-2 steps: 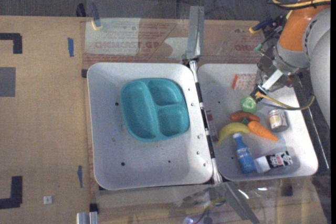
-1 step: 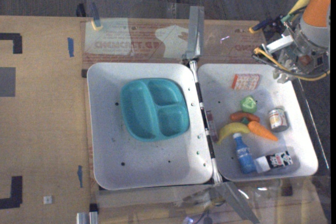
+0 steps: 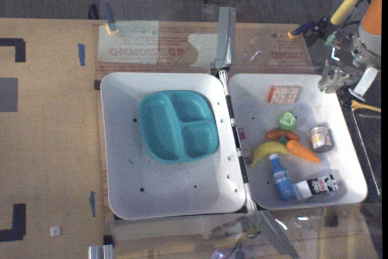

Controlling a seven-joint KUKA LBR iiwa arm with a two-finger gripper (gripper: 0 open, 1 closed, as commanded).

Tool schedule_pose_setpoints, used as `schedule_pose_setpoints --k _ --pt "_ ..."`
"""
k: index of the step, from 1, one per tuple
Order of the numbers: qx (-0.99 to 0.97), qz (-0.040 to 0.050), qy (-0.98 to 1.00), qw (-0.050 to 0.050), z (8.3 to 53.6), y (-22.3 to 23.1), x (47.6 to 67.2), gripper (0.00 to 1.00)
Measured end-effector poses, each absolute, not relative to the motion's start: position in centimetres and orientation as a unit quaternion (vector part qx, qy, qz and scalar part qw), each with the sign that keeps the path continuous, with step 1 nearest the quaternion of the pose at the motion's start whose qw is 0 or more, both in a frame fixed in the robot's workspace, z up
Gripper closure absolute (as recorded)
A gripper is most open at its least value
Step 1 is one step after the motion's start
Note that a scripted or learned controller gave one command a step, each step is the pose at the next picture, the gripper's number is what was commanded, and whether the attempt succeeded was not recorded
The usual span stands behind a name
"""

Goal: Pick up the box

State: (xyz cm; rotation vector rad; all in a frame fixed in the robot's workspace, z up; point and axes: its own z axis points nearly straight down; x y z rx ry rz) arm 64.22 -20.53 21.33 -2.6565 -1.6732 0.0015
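From the camera view, the box (image 3: pixel 284 94) is seen lying flat near the far wall of the right bin (image 3: pixel 354 158), apart from the clutter nearer the front: a green piece (image 3: pixel 287 119), a banana (image 3: pixel 267 150), a carrot (image 3: pixel 302 151), a can (image 3: pixel 320 137), a blue bottle (image 3: pixel 281 178) and a small carton (image 3: pixel 319 185). That gap should allow a descent from above. A teal divided tray (image 3: pixel 179 125) is held in the left bin (image 3: pixel 118 148). The pincer (image 3: pixel 345 77) is parked over the right bin's far right corner, beside the box rather than above it. Nothing is seen gripped, but whether it stands wide or narrow cannot be told, as its tips are blurred against the rim. The arm is cut off by the frame.
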Motion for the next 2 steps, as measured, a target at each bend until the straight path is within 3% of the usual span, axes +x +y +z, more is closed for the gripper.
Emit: schedule_pose_setpoints --k 1,2 --pt "-0.847 -0.0008 -0.531 0.0 22.4 -20.7 64.3 1.0" --pt "-0.709 -0.0014 -0.706 -0.003 24.7 -21.1 66.8 1.0"
